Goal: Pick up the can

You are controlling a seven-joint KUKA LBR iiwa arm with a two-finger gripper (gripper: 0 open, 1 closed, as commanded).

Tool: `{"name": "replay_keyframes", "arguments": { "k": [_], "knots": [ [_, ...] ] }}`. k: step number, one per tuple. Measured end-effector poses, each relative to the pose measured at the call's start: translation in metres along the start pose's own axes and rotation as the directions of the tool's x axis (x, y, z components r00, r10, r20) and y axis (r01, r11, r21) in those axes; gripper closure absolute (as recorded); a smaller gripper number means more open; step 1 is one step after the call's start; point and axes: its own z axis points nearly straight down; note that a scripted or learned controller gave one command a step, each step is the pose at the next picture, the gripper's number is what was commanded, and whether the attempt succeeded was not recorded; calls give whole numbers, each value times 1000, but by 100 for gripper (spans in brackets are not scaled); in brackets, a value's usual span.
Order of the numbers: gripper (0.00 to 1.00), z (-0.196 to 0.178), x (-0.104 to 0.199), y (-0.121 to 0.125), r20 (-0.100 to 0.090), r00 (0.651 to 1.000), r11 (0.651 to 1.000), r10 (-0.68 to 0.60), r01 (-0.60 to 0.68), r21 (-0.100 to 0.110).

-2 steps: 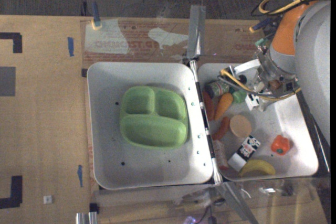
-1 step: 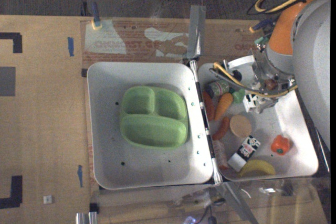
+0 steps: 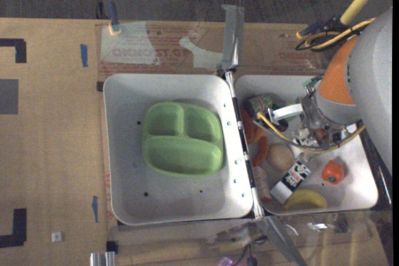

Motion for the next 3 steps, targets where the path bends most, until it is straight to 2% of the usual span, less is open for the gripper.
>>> {"name": "replay_keyframes", "arguments": {
  "k": [1,2,3],
  "knots": [
    [100,-271,78,-44,0,998,998,-58,58,-2],
    [100,-134,58,-25,4,1000,1000,14,-14,1],
    [100,-83,76,-59,4,1000,1000,-22,22,1]
  ]
}}
